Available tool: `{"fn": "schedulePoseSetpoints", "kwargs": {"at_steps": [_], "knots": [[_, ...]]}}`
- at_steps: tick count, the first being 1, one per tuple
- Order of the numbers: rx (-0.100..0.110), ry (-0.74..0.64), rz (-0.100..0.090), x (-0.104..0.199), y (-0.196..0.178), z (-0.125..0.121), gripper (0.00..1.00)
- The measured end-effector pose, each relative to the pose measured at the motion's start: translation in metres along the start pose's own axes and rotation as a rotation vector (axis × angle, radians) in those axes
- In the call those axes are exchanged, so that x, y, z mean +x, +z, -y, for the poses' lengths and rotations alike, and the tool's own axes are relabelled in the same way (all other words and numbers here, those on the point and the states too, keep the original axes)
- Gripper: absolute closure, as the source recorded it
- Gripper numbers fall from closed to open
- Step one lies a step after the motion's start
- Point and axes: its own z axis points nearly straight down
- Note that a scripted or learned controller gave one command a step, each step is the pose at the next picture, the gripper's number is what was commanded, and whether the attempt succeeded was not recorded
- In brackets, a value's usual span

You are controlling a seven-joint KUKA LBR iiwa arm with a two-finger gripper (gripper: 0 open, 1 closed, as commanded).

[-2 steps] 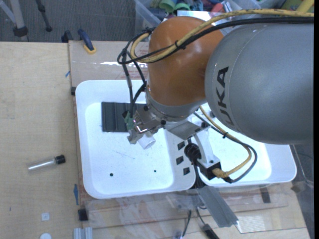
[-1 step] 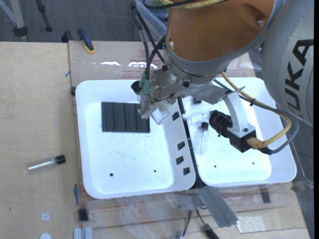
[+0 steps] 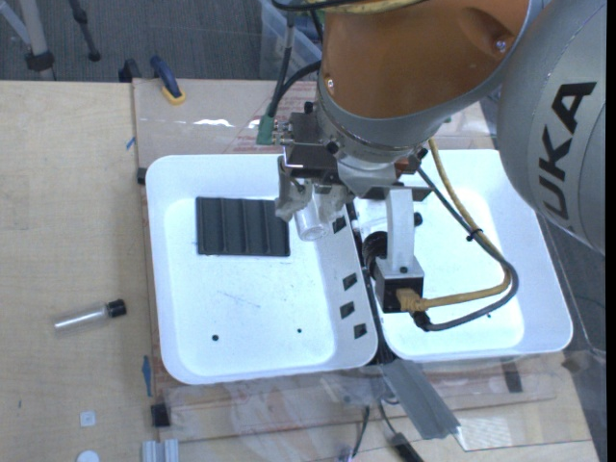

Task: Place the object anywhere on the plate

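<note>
Overhead, the grey arm [image 3: 539, 114] with its orange band reaches in from the right and hangs over the seam between the two white bins. Its gripper [image 3: 310, 210] points down above the right edge of the left bin [image 3: 183, 354], and a small clear tube-like object [image 3: 310, 223] sits at its tip; whether the fingers are clamped on it or apart cannot be told from this angle. A dark ribbed plate [image 3: 243, 226] lies flat in the left bin, just left of the gripper and apart from the object. The right bin [image 3: 539, 296] lies largely under the arm, with a yellow cable [image 3: 472, 296] looping across it. On the wooden worktop [image 3: 67, 210] to the left, well apart from the bins, lies a small tube with a black cap [image 3: 89, 314].
</note>
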Motion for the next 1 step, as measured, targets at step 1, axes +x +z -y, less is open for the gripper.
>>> {"fn": "schedulePoseSetpoints", "kwargs": {"at_steps": [1], "knots": [[0.004,-0.011,0.001,0.0101,0.1287,0.0012,1.0]]}}
